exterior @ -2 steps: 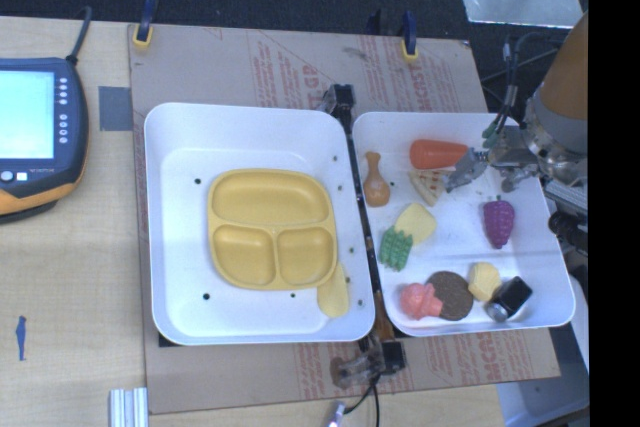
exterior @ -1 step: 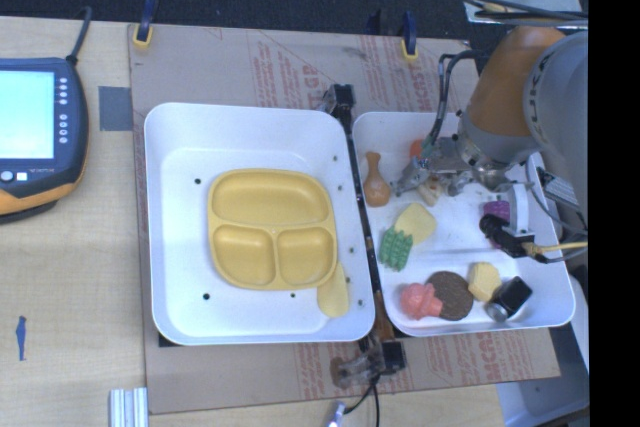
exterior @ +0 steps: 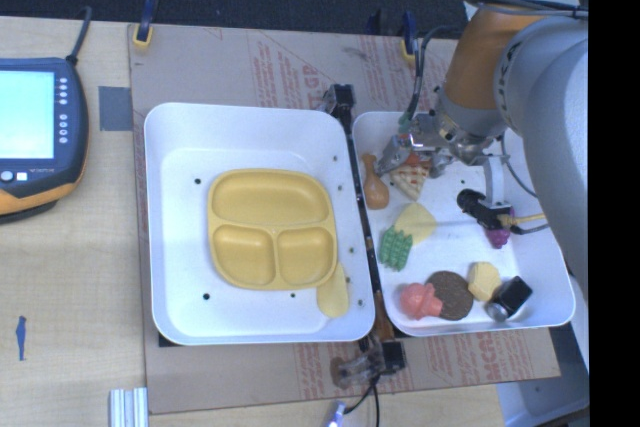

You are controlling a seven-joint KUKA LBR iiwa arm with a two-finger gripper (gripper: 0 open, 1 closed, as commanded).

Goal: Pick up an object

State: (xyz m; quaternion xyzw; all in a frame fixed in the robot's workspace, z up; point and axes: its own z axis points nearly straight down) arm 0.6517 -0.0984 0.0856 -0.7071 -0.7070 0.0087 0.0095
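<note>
Pale wood table [exterior: 80, 315] carries a cardboard sheet [exterior: 250, 65] with two white bins on it, and a handheld screen unit [exterior: 30, 130] is cut off at the left edge. The tool [exterior: 412, 153] sits low at the far end of the right bin [exterior: 455, 235]. Its tip is a blur of metal and cable, so I cannot tell whether it is released or clenched. Right under it lies a tan cross-hatched wedge [exterior: 410, 180], partly covered; nothing shows it lifted.

A brown drumstick shape [exterior: 374, 185] lies just beside the wedge, against the wall shared with the left bin [exterior: 180, 145]. Nearer the camera are a pale yellow wedge [exterior: 418, 220] touching a green knobbly piece [exterior: 396, 248], then a pink lump [exterior: 420, 300], a brown disc [exterior: 452, 293], a small yellow piece [exterior: 484, 280] and a black-and-silver cylinder [exterior: 510, 298] crowded along the near rim. A purple bit [exterior: 497, 237] is too small to name.

The middle of the right bin's floor is bare. The left bin holds a yellow divided plate [exterior: 272, 227] and a pale yellow scrap [exterior: 333, 293].

The arm [exterior: 520, 85] comes in from the right, wrist bent downward.
</note>
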